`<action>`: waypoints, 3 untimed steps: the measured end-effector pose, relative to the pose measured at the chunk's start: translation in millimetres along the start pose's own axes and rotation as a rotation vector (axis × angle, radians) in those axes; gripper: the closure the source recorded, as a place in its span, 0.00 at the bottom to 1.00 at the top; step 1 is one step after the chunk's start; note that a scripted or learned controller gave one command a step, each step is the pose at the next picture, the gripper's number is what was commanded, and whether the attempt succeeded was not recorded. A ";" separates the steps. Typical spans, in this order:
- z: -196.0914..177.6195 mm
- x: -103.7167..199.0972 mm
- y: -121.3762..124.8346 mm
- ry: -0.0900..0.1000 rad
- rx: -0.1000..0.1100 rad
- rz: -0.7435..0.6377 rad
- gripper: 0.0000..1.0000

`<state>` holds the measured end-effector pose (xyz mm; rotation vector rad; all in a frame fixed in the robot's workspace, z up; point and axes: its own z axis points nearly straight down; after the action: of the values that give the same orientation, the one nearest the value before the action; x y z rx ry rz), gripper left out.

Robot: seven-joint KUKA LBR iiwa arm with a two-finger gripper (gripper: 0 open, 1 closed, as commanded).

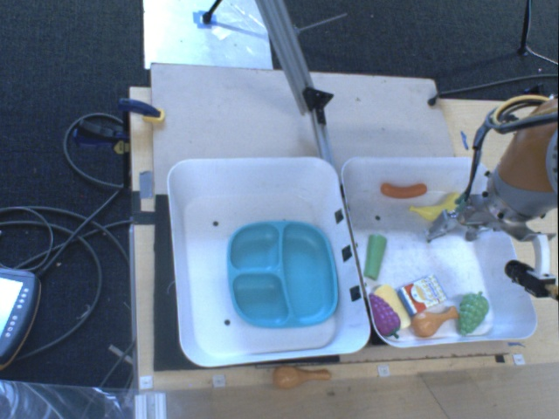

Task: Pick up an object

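My gripper hangs low over the right bin, in its upper middle, on the arm that comes in from the right. A yellow banana lies just at its upper left, touching or nearly so. An orange sausage rests beyond it near the far wall. A green cylinder stands by the left wall. Along the near wall lie purple grapes, a small printed box, a tan drumstick and green grapes.
The left bin holds a teal divided plate. Another drumstick lies on the bench in front of the bins. A slanted metal pole crosses above the gap between the bins. Cables trail off the bench's left side.
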<state>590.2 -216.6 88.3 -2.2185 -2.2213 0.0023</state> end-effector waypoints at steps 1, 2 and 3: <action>-14.2 -0.7 2.0 -0.002 -0.007 0.000 1.00; -79.5 -1.4 2.9 -0.003 -0.011 -0.003 1.00; -126.6 4.1 0.7 -0.003 -0.010 -0.005 1.00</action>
<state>591.2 -212.5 214.9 -2.2196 -2.2327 -0.0054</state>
